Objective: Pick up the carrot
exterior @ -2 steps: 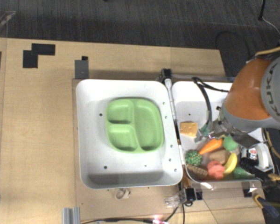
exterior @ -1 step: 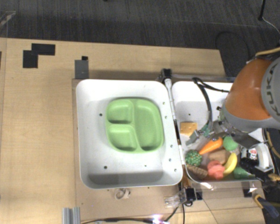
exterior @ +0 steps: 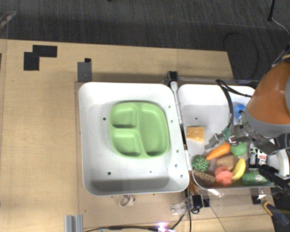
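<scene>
Beside the hand (exterior: pixel 230 138), a smooth tapered orange carrot (exterior: pixel 218 151) lies.

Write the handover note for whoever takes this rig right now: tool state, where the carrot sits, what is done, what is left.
Tool: low in the right white bin, at the carrot's upper right end; its grip state is unreadable.
Orange toy carrot: lying tilted on the pile of toy food, beside the yellow cheese wedge and above the yellow banana.
Green divided plate: in the left white bin.
Done: arm brought to the carrot.
Left: confirm grasp, lift carrot out.
</scene>
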Controlling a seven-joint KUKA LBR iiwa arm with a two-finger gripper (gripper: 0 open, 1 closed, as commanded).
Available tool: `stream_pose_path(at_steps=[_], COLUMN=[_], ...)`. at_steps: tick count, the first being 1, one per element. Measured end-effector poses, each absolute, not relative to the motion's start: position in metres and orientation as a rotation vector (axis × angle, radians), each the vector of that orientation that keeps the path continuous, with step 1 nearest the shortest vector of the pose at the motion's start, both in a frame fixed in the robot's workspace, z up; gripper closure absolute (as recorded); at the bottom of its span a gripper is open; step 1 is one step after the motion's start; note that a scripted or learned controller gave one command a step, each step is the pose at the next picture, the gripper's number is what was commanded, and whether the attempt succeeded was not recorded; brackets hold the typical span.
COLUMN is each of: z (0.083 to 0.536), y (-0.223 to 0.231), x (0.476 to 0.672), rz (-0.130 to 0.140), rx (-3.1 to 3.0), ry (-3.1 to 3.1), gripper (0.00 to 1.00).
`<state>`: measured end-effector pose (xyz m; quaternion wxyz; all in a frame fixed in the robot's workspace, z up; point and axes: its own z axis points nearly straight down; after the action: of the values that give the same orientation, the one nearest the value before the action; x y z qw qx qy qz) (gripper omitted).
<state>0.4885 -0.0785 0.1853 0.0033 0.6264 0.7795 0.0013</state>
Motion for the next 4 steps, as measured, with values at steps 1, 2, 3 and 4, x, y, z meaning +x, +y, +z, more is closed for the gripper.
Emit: stream_pose_path(at_steps=[1, 2, 3, 4], z=[0.092, 0.104, 0.086, 0.085], y=[-0.094, -0.097, -0.132, -0.095], x=[0.49, 0.558, 0.632, 0.66], rz=[0.008, 0.007, 0.004, -0.01], rx=[2.034, 1.992, 1.911, 2.058], ry=[2.383, 2.419, 2.482, 2.377], gripper=[0.0, 0.0, 0.0, 0.0])
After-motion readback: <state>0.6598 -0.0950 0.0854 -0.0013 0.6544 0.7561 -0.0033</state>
